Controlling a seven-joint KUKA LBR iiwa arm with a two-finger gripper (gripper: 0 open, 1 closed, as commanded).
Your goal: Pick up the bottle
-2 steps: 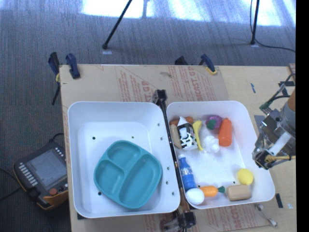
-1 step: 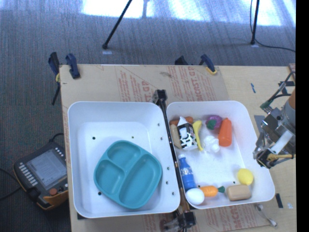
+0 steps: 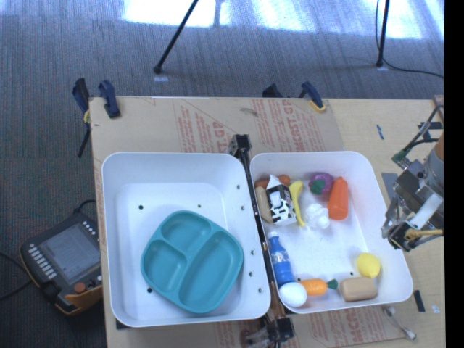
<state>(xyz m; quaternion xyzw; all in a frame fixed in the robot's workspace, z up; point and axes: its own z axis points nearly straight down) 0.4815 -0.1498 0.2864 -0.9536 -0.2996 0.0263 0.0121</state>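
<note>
The bottle (image 3: 280,260) is blue with a white cap and lies along the left wall of the right bin (image 3: 362,162), cap pointing to the far side. A white egg (image 3: 293,294) and a small carrot (image 3: 316,286) lie just past its base. My gripper (image 3: 407,220) hangs at the right, over the bench just outside the right bin's right rim, well apart from the bottle. Nothing shows in its grasp.
The right bin also holds a black-and-white carton (image 3: 279,200), a banana (image 3: 296,200), an orange vegetable (image 3: 338,198), a lemon (image 3: 368,264) and a tan bread piece (image 3: 359,288). A teal divided plate (image 3: 192,261) lies in the left bin (image 3: 116,194).
</note>
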